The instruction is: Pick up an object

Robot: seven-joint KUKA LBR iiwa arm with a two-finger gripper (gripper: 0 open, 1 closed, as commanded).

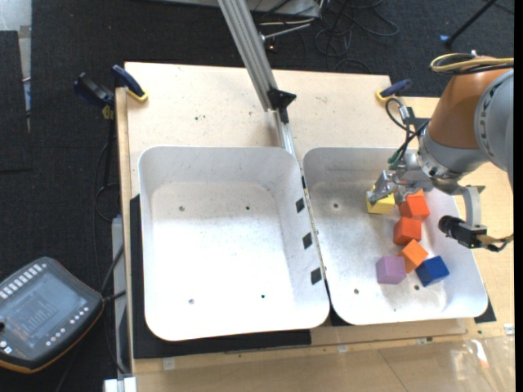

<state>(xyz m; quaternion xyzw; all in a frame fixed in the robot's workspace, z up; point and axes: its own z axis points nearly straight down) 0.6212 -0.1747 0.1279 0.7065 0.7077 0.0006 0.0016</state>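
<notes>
Blue block (432, 270) is seen near right bin (351, 300) front | gripper (382, 193) is lowered onto yellow block (381, 206), grip state cannot be told | no writing readable

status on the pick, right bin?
Gripper down in right bin, at yellow block; grasp unconfirmed. Orange blocks crowd beside it. Purple block, blue block nearer front.

The arm (482, 121) is grey with a rounded orange band above the wrist. Yellow and black cables loop over its top. A small metal gripper (382, 189) sits at its end, a black fitting beside it.
</notes>
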